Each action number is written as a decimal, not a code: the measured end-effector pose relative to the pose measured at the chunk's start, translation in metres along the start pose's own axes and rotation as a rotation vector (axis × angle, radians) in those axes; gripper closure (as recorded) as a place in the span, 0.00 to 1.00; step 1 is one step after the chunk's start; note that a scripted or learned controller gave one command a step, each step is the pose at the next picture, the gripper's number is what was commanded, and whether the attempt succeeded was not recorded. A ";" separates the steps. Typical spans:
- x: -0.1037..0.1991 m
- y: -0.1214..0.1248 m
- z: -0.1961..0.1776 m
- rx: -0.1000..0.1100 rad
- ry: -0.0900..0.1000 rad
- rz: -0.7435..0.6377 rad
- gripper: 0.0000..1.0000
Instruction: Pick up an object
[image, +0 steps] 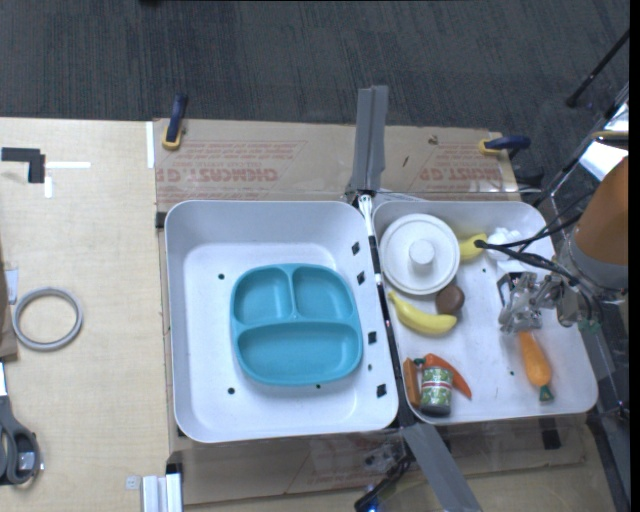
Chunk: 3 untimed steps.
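Green-lidded jar (436, 389) sits at the near edge of the right bin (570, 400), closest to my camera. My tool (520, 305) hangs over that bin, fingers pointing down; I cannot tell how far they are parted, and I see nothing between them. Carrot (536, 362) lies just nearer than the tool, close beside it. Banana (424, 316) lies left of the tool, white round lid (422, 253) beyond the banana. Teal divided plate (296, 324) fills the left bin (190, 330).
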<state>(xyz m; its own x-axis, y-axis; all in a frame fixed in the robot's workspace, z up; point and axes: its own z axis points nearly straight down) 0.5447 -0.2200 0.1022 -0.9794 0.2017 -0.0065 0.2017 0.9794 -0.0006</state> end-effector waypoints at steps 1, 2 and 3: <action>0.000 0.000 0.000 0.000 0.001 0.000 0.00; 0.060 -0.014 0.010 -0.001 0.006 0.012 0.00; 0.059 -0.014 0.001 0.000 0.002 0.009 1.00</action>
<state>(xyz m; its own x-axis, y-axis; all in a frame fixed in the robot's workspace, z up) 0.4846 -0.2215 0.1009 -0.9776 0.2105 -0.0045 0.2105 0.9776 -0.0008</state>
